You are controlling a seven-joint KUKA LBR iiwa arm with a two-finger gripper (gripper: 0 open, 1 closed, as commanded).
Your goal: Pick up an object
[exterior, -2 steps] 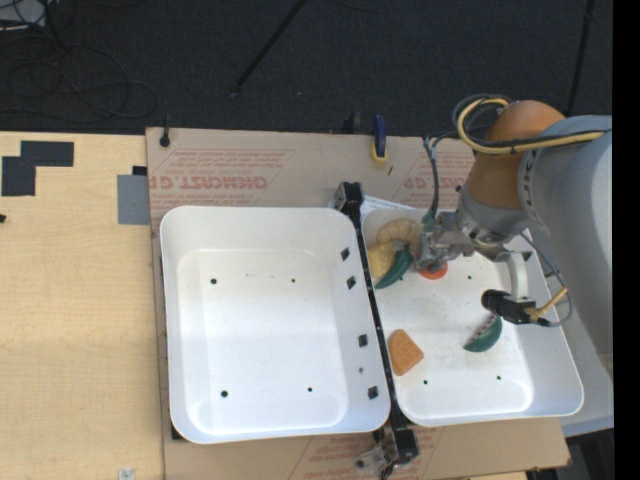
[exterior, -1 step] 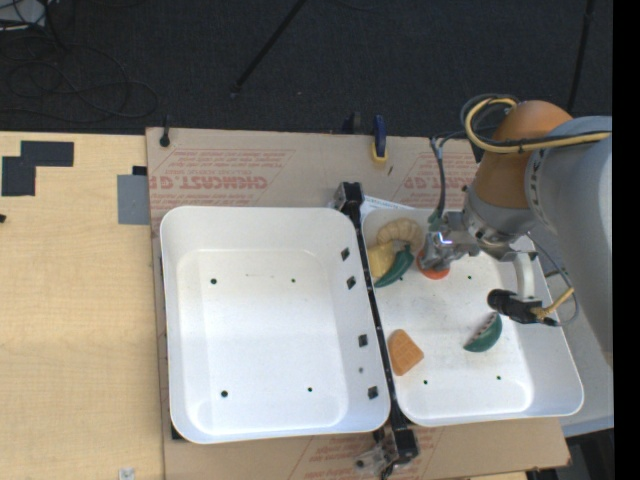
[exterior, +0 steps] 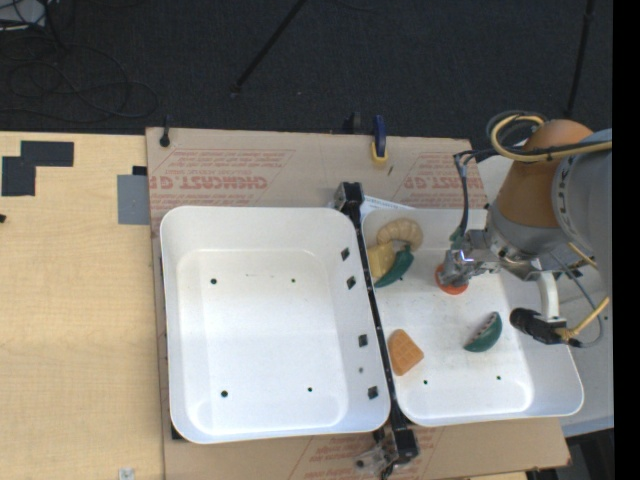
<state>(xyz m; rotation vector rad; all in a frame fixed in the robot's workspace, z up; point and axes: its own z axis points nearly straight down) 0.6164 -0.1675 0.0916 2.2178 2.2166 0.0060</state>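
In the right bin (exterior: pixel 520 393), my gripper (exterior: pixel 455 268) is low over a small red object (exterior: pixel 452 285) that peeks out just beneath it. A watermelon-slice toy (exterior: pixel 484 333), green rind with a red face, lies a little to the lower right of the gripper. An orange wedge (exterior: pixel 404 352) rests near the bin's left wall. At the bin's upper left, a pale yellow curved piece (exterior: pixel 398 232) lies against a teal piece (exterior: pixel 397 266).
The left bin (exterior: pixel 180 268) stands beside the right one, with a black divider strip (exterior: pixel 362 298) between them. The arm's grey body and orange band (exterior: pixel 540 188) overhang the right bin's upper right corner. Cables (exterior: pixel 545 323) loop near the right wall.
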